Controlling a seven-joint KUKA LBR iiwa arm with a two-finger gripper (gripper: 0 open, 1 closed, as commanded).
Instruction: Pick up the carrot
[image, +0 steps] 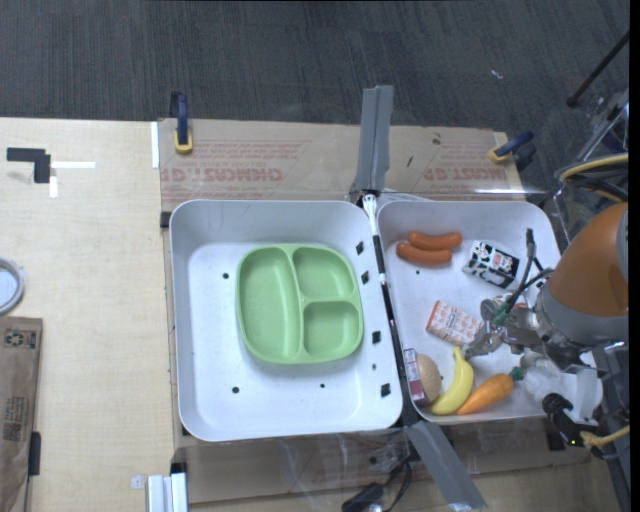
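From the camera above, my gripper (503, 335) sits low in the right bin (520, 212), near its front right corner, with my arm (590, 280) coming in from the right. Whether its fingers are spread or closed I cannot tell (they are small and tangled with cables here). The carrot (487, 393) lies on the bin floor by the front wall, just below the gripper and touching the banana (456, 383) on its left. Left of the banana is a roundish brown item (428, 375). Farther back lie a pink packet (453, 322), two sausages (428, 248) and a black-and-white carton (490, 262). The left bin (195, 320) holds a green divided plate (300, 302).
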